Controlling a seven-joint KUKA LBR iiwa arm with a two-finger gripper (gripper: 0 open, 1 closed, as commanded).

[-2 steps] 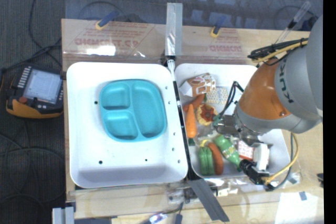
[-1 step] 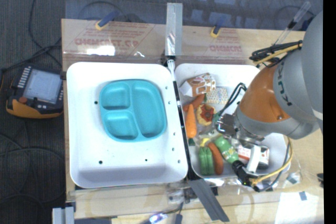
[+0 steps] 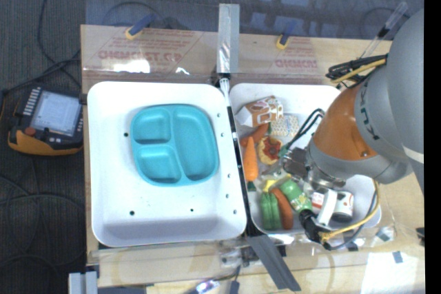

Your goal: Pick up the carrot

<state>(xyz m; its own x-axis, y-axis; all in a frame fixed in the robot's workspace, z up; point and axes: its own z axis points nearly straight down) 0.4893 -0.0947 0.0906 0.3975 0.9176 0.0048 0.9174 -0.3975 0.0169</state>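
Note:
The carrot (image 3: pixel 250 159) is a long orange piece lying lengthwise against the left wall of the right bin (image 3: pixel 238 101), with its upper end near a red and yellow food piece (image 3: pixel 271 147). My gripper (image 3: pixel 300 167) hangs below the orange wrist band (image 3: pixel 343 131), over the middle of the right bin. It is a short way to the right of the carrot and apart from it. The wrist and cables hide the fingertips. Nothing shows held between them.
The left bin (image 3: pixel 110 210) holds a teal divided plate (image 3: pixel 175 143). Around the carrot lie a printed box (image 3: pixel 266 109), a waffle-like piece (image 3: pixel 286 124), green pieces (image 3: pixel 269 210), an orange-red piece (image 3: pixel 282 206) and a small can (image 3: pixel 339 204). A handheld pendant (image 3: pixel 47 122) lies left of the bench.

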